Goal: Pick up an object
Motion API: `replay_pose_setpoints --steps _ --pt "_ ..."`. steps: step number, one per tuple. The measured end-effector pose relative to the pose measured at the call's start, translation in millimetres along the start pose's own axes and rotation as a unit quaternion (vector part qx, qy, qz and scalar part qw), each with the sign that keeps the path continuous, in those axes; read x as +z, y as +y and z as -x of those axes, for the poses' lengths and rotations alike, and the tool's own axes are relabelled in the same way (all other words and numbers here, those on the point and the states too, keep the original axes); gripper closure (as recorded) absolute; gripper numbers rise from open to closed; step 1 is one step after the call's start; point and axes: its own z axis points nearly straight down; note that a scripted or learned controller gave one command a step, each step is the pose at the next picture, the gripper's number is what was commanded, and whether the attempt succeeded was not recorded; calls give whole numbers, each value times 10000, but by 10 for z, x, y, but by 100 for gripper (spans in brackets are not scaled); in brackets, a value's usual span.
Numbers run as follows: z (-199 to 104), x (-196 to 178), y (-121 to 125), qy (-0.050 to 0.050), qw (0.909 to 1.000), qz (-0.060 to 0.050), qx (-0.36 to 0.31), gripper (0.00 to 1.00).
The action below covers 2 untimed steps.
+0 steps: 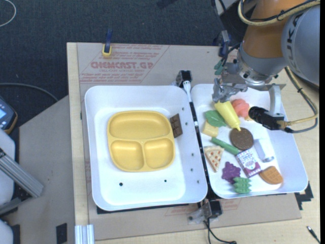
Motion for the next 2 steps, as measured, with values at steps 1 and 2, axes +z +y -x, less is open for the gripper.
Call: replay_pose_setpoints --steps 1,2 --pt "-618 72 -72 7 10000 -29 0 100" --pt "-735 235 7 -8 10000 -34 25 100"
